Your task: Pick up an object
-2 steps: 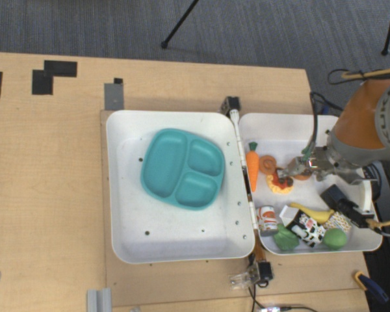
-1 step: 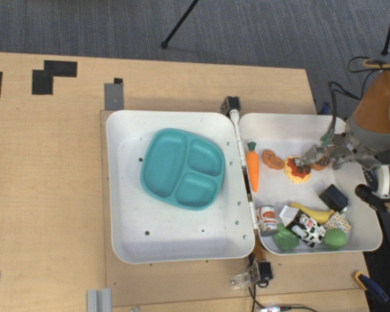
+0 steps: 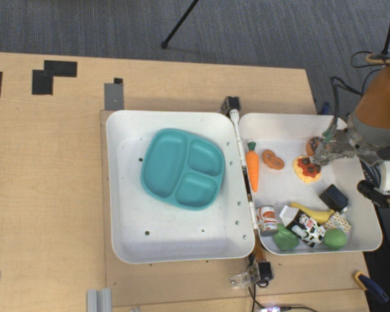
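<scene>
The pincer [image 3: 320,149] is seen low over the right bin [image 3: 286,125], just above a small yellow and red toy [image 3: 307,169] at about 2 o'clock in that bin. Whether it is open or closed cannot be told, as the tip is blurred against the toy. Nothing is seen lifted, so the pick is judged not yet done: a grasp and a lift are left.

Other candidates lie along the bin's 6 o'clock edge: a banana [image 3: 310,212], a black box [image 3: 334,196], a can [image 3: 268,218] and two green fruits. A carrot [image 3: 252,167] lies at 9 o'clock, a pretzel [image 3: 272,160] beside it.

The left bin [image 3: 127,174] holds a teal divided tray [image 3: 182,168]. Both bins rest on a pale wooden table [image 3: 45,194], marked with black patches at 10 o'clock. Grey carpet [image 3: 117,12] is seen beyond, crossed by a dark rod.
</scene>
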